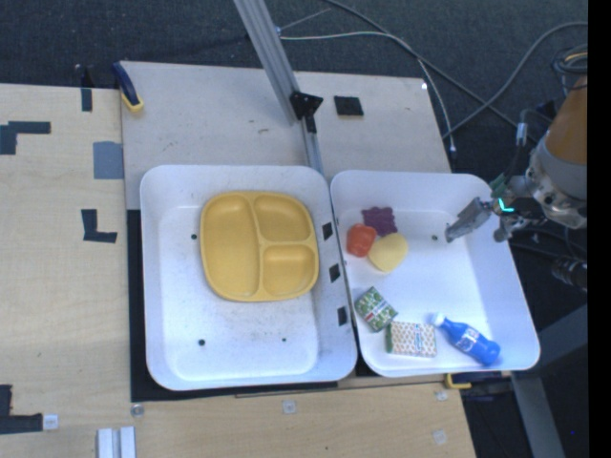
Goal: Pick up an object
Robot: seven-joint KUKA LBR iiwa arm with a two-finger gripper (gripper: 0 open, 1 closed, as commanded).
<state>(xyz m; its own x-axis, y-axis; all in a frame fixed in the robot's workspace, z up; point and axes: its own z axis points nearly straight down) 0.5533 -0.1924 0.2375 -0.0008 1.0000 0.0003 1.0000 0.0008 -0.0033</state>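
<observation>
Your candidates for picking sit in the right bin (496, 284): a blue bottle (470, 341) lies on its side near the front right corner, its long axis running diagonally, white-capped end toward the bin's middle and blue base toward the corner. Just beside its cap rests a small pink-and-white carton (412, 339), and next to that a green-and-white packet (374, 308), tilted. Farther back you see a yellow lemon-like fruit (388, 252) touching an orange-red fruit (360, 240), with a purple bunch of grapes (379, 219) just behind them.

The gripper (465, 223) hangs over the bin's back right area, well apart from all of these, and nothing is seen between its fingers; you cannot tell from this slant how far they are parted. The grey arm (558, 175) reaches in from the right over the bin's rim.

In the left bin (162, 284) lies a yellow divided plate (259, 245). A slanted metal post (265, 36) rises from the surface (57, 256) behind the bins, clear of the objects
</observation>
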